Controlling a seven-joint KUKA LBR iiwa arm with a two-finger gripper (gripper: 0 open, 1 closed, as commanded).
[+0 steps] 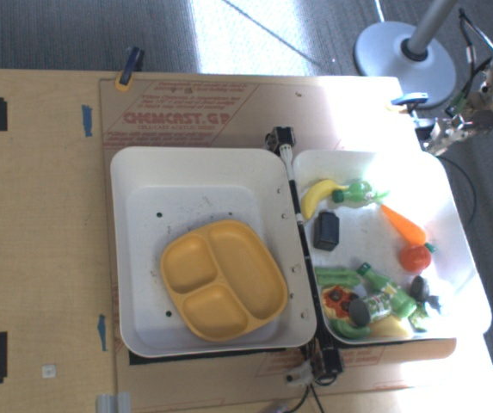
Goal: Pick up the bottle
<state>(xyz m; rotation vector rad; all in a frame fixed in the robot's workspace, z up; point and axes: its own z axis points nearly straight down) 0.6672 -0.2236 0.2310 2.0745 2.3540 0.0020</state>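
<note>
Green bottle [382, 298], labelled, lying tilted in rt bin [458, 198] w/ toys.

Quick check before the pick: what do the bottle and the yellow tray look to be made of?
Bottle: likely clear green plastic with a printed label, lying on its side among the clutter; too small to be sure. Yellow tray: probably moulded plastic, matte, with smooth rounded dividers forming three compartments and no shine.
</note>
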